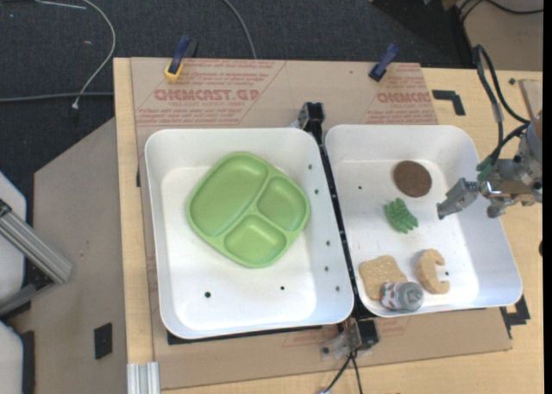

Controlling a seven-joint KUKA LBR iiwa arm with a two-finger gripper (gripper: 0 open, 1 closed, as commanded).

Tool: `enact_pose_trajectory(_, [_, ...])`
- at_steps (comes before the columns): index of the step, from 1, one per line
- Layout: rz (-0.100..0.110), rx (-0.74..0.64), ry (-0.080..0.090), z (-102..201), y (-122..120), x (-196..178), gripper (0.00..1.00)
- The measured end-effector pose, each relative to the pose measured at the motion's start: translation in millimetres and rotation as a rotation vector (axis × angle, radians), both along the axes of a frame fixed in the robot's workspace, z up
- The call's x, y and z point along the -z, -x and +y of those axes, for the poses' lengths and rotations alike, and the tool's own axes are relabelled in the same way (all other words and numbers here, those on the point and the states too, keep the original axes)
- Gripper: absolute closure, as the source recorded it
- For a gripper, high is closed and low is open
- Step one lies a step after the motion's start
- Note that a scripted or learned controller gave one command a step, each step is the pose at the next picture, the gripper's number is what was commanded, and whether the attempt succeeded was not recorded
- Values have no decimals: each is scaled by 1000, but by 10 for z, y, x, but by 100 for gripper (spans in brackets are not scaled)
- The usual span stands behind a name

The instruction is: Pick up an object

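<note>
We see no single target, so we take the loose items in the right bin (461, 146). A brown round disc (413, 178) lies near the bin's far middle. Just below it, apart from it, sits a small green leafy piece (400, 215). Toward the near edge we see a tan square cracker (380, 274), and touching its near corner a small grey-and-red object (404, 297), too blurred to name. Beside those, to the right, lies a tan ring-like piece with a gap (431, 271), a bitten doughnut shape.

The gripper (454, 200) comes in from the right edge, over the right side of this bin, beside the disc and the green piece but apart from both. We see one grey finger (452, 202) pointing left and down; we cannot tell whether the fingers are spread or pressed together. Nothing shows between them.

The left bin (164, 168) holds a green divided plate (248, 209) with three compartments, lying flat, turned at an angle. Both bins rest on a brown board (259, 90), held by a yellow-and-blue clamp (179, 58) and a blue clamp (384, 62) on the far edge. Grey cables (103, 17) run across the dark floor behind.
</note>
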State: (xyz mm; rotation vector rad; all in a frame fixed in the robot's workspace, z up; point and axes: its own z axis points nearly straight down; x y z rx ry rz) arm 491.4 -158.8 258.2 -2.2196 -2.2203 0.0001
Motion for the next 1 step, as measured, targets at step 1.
enact_pose_trajectory(1, [7,0,-2,51,1,627,0])
